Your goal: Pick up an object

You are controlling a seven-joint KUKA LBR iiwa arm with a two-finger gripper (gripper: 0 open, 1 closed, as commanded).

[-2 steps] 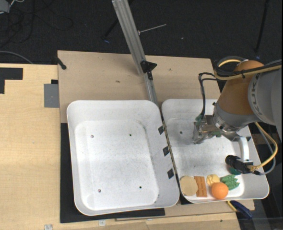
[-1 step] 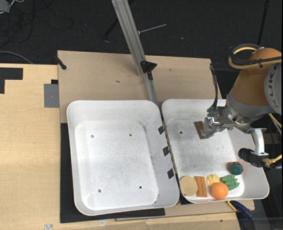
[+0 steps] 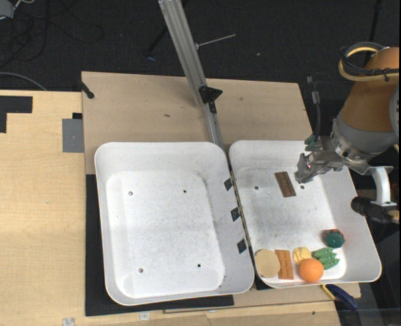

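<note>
Lying beside end effector (image 3: 305, 171): brown block (image 3: 285, 184) (flat)

the arm (image 3: 367, 114) enters at the right edge of the frame, its orange band uppermost and the grey wrist below it. it slants down and leftward, ending in the gripper (image 3: 304, 172) at middle right, pointing toward lower left.

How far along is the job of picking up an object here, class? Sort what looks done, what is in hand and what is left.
Done: the pincer has reached over the right bin, close beside the brown block.
In hand: nothing visibly gripped; the block lies flat on the bin floor.
Left: grasping and lifting something. The orange ball, green pieces and tan slice sit clustered in the near corner.
</note>
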